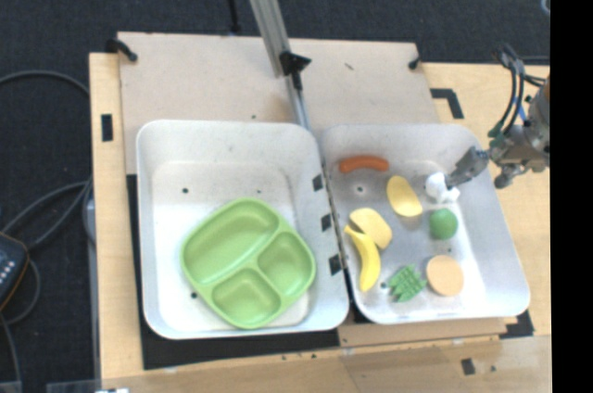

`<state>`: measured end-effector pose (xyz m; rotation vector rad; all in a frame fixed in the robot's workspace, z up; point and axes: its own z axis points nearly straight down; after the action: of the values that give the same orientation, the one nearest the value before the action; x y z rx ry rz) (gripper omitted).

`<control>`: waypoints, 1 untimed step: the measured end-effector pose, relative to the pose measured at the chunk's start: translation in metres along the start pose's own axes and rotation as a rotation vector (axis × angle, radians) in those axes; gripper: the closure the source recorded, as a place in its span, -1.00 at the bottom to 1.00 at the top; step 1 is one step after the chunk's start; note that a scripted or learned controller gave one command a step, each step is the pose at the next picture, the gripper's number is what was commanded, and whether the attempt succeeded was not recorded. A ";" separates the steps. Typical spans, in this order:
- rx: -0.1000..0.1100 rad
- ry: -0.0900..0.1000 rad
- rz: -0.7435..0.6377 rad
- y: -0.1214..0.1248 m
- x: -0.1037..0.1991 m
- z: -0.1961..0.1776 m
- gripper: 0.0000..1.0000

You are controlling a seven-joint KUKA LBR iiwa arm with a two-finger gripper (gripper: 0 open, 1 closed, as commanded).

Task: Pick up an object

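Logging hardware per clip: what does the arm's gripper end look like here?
At the camera view's right edge, the gripper is a grey metal assembly ending in a slim grey finger. Dark cables loop above the wrist block. The picture is too coarse to show any markings.

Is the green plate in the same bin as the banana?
No, the green plate lies in the left bin, while the banana lies in the right bin.
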<state>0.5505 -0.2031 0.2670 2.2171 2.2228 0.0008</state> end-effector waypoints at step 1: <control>0.000 0.000 0.000 0.000 0.000 0.000 -1.00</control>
<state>0.5505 -0.2030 0.2670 2.2173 2.2225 0.0012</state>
